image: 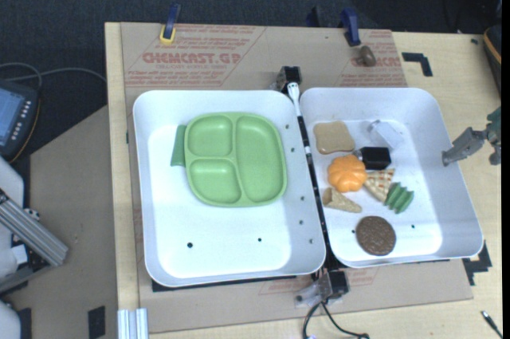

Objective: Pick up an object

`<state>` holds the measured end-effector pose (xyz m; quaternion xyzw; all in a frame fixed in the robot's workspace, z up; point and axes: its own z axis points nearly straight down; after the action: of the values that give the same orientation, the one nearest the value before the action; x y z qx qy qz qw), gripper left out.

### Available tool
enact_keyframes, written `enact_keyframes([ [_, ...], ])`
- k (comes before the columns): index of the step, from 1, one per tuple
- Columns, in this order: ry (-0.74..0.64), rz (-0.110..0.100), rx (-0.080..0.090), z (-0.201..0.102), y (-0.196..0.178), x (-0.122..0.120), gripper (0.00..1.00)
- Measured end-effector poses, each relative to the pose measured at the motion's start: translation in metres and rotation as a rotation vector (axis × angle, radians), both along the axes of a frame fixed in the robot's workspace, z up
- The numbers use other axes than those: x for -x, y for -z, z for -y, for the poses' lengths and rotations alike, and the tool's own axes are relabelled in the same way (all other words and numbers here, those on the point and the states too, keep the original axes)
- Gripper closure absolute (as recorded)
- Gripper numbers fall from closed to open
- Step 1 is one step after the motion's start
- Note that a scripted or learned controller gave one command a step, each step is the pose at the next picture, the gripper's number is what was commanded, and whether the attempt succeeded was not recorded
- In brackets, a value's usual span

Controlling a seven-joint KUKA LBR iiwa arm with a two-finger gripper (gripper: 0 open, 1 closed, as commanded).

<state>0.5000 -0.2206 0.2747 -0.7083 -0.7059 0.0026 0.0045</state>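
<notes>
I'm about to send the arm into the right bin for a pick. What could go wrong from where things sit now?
1. The orange pumpkin-like toy, the black block and the tan wedge pieces are packed close together, so the claw may nudge or catch a neighbour.
2. The brown disc lies flat, so fingers could slide off it.
3. The claw sits at the right bin's rim; a low approach might clip the wall.

Tool (470, 144) cut off at the right edge, fingers' stance unclear, green strip (177, 146) partly hidden under the green tray (236, 159)
</notes>
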Motion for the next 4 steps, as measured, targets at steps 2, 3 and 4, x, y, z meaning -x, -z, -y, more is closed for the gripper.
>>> enact_keyframes([
  [2,-0.004,0.004,-0.001,-0.011,0.049,0.002,0.00],
  [3,-0.003,0.004,-0.001,-0.013,0.094,0.008,0.00],
  [4,-0.004,0.004,-0.001,-0.019,0.156,0.008,0.00],
])
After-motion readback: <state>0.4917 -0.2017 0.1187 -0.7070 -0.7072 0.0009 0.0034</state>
